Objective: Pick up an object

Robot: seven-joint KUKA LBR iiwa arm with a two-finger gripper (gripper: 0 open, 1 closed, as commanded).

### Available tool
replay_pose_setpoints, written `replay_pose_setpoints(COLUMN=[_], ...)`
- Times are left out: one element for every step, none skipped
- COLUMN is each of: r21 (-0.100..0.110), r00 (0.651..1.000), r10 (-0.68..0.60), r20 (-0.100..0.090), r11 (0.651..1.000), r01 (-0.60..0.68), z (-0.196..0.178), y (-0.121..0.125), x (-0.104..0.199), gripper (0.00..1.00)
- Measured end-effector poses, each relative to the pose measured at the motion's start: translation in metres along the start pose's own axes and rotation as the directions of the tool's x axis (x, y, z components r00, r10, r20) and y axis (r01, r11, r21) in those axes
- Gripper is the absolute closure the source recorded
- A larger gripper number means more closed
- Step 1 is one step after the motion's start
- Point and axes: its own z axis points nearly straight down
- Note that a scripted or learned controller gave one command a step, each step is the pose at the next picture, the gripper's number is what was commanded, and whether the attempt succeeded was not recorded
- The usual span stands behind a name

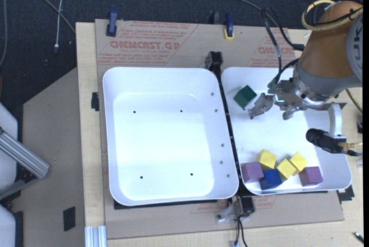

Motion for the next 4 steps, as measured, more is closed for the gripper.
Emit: replay_pose_setpoints(r21=[0.009, 0.001, 0.000, 0.001], r00=[1.000, 1.000, 1.000, 1.000], r10=[0.000, 0.001, 0.001, 0.001], r20=[-0.001, 0.002, 0.001, 0.000], r11=[1.000, 1.000, 1.000, 1.000], r01=[0.000, -0.001, -0.001, -0.001], z=[0.096, 0.107, 0.107, 0.097], y=[0.080, 0.117, 0.095, 0.095], x=[-0.008, 0.007, 0.011, 0.011], gripper=[0.00, 0.00, 0.00, 1.00])
